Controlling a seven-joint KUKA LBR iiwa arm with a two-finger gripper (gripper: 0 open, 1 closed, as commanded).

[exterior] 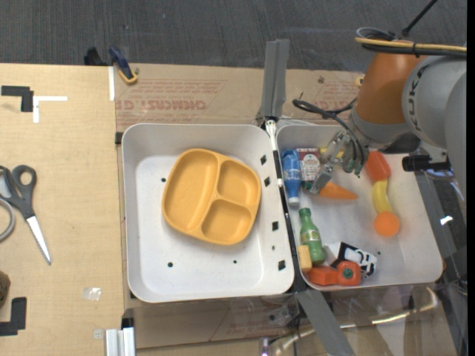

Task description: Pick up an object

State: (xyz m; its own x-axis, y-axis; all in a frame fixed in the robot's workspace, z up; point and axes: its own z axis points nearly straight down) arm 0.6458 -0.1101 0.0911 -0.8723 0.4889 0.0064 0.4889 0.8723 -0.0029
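Observation:
My gripper (323,178) hangs low in the upper left part of the right bin (427,228), its tip just above and left of an orange carrot-shaped toy (341,193). A blue bottle (292,175) and a red-and-white packet (307,159) lie right beside it on the left. Further right are a red-orange pepper (377,165), a yellow piece (380,196) and an orange ball (386,225). A green bottle (310,236), a red toy (334,275) and a black-and-white item (361,258) lie near the front wall.
The left bin (141,258) holds a yellow divided plate (213,196). Scissors (26,206) lie on the wooden bench at far left. A blue clip (122,64) sits by the cardboard behind the bins. The arm's orange band (386,87) looms over the right bin's back edge.

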